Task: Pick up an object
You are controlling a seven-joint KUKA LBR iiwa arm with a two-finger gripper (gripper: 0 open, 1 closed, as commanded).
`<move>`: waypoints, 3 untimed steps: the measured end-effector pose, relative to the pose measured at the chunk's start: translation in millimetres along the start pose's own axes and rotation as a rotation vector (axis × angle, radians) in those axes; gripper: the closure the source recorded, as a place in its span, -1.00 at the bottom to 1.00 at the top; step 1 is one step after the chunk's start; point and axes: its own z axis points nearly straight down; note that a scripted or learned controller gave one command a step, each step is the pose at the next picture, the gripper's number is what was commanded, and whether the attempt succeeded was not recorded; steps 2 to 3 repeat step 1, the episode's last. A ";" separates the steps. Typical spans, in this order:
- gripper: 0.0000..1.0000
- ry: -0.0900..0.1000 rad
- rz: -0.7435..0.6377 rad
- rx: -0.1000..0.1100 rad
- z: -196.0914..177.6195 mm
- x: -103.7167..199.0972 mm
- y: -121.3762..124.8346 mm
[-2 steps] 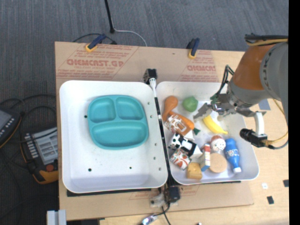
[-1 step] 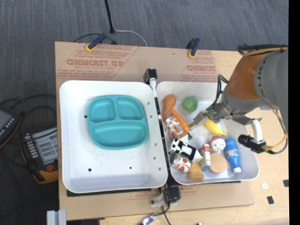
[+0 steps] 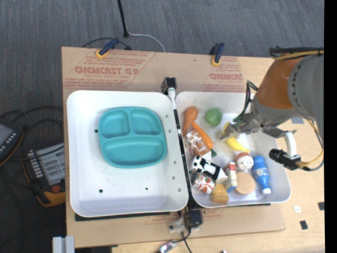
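Two shallow white plastic bins are sitting side by side on a brown cardboard sheet. The left bin is carrying a smooth teal moulded tray with three compartments, lying near its middle. The right bin is holding a crowded heap of small toys. An orange tapered plastic carrot is lying near the bin's left wall, and a round green ball is resting towards the far edge. A glossy blue bottle with a white label is lying by the near right corner, a black-and-white cow figure by the left wall, and a flat tan disc at the near edge. The grey two-finger gripper is hanging low over a yellow banana-shaped piece mid-bin; whether the fingers are parted is impossible to tell. The heaped toys are crowding the banana piece from the near side.
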 end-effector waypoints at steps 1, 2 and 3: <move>1.00 0.007 -0.170 0.009 -107.9 70.3 -10.1; 1.00 0.007 -0.170 0.009 -107.9 70.3 -10.1; 1.00 0.007 -0.170 0.009 -107.9 70.3 -10.1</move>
